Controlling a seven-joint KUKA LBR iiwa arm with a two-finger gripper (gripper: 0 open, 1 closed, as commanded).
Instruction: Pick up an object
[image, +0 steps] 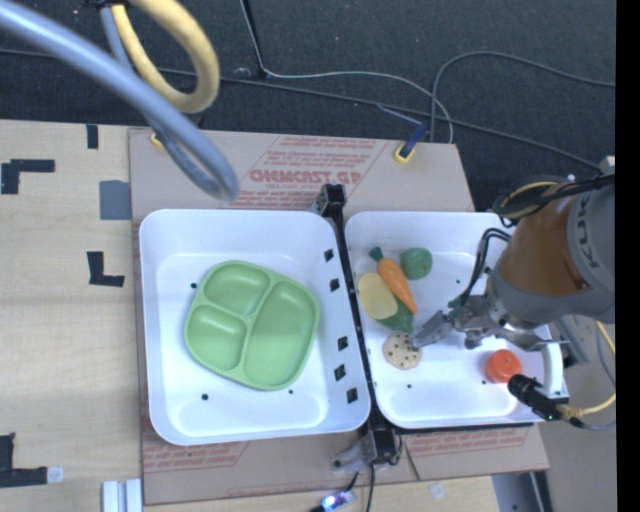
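The right bin (440, 405) holds several toy foods. An orange carrot (397, 283) lies beside a pale yellow piece (377, 297), with a round green item (417, 263) behind them. A speckled tan cookie (401, 351) rests near the bin's left wall. An orange-red ball (502, 365) sits toward the front right. My gripper (428, 331) is low over the bin's middle, pointing left, its tip just right of and above the cookie. Nothing can be seen held in it.
The left bin (160, 300) carries a green divided plate (250, 323). A black divider (345, 300) runs between the bins. The grey and orange arm (545, 265) covers the right bin's right side. Cables trail across the back of the bench.
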